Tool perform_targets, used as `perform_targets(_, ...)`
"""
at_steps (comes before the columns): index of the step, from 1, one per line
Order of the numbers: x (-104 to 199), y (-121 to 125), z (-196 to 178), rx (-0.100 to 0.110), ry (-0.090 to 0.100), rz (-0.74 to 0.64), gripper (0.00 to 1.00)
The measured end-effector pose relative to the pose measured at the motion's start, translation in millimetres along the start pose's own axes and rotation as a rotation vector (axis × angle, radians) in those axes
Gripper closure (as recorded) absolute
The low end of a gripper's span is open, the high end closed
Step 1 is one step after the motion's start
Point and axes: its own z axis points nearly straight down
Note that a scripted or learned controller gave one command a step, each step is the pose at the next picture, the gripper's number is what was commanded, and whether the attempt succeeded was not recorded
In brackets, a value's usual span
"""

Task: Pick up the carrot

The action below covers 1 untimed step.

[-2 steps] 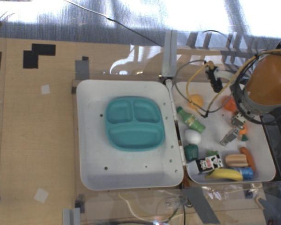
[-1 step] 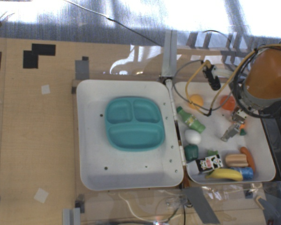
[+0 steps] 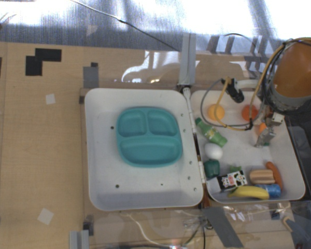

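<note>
Near right bin [image 3: 295, 154] far edge, tool [image 3: 266, 134] by carrot [image 3: 261, 127].

One fixed camera sits high over the counter [image 3: 36, 154], looking down at a slant from some way off. It takes in both bins whole, the left bin [image 3: 101, 191] near frame centre and the right bin [image 3: 295, 183] toward the right edge. The arm [image 3: 298, 74] enters at upper right.

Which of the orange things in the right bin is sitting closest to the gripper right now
The small orange piece right beside the gripper. The round orange one sits farther back, and the long orange one lies toward the bin's front.
</note>
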Motion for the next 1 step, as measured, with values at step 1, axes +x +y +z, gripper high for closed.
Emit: perform_targets(1,23.4,-2.1,-43.8,0.005,0.038,0.045,0.0)
